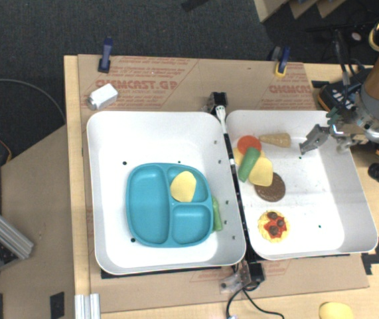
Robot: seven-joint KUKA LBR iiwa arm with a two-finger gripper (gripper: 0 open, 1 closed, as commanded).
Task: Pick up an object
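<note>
Hand (323, 137) hovers open above the right bin (348, 205), holding nothing.

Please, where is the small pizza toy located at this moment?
In the camera view, the small pizza toy lies in the right bin, toward its front edge, just below the brown round cookie and apart from it.

Grey arm (375, 115) — orange band (wrist)
</note>
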